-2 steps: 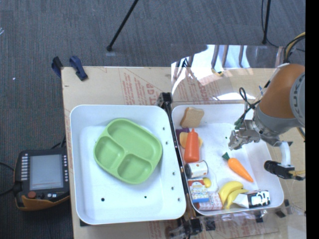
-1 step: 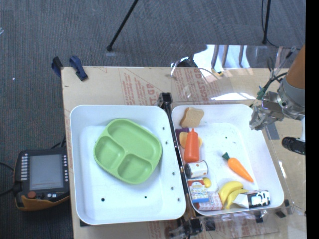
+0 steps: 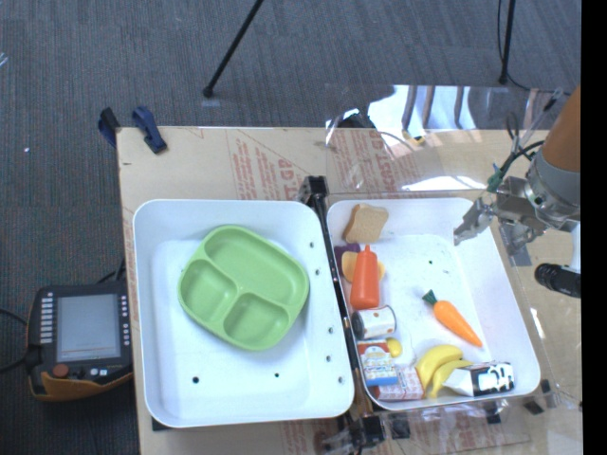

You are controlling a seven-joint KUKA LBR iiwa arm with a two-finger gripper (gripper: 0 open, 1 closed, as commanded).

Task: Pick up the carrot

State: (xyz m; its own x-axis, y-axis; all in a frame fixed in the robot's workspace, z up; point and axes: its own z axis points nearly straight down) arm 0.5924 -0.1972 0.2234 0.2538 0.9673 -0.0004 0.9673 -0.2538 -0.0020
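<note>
Below and left of the jaws, along the right white plastic bin's (image 3: 493, 254) left wall, sit a slice of brown toast (image 3: 365, 223), an orange squeeze bottle (image 3: 364, 278), a small can (image 3: 377, 322) and a yellow banana (image 3: 438, 363); nothing stands between. The orange toy carrot with green top (image 3: 452, 318) lies on bare bin floor, below and slightly left of the jaws, well apart. The two-finger gripper (image 3: 495, 232) hangs spread wide, holding nothing. The labels are too small to read.

Dark grey ribbed carpet (image 3: 114, 36) covers the floor around a brown cardboard-topped bench (image 3: 237, 154). Thin black stand legs (image 3: 242, 31) slant across the carpet. A grey handheld control pendant with a screen (image 3: 81, 335) lies left of the bench.
</note>
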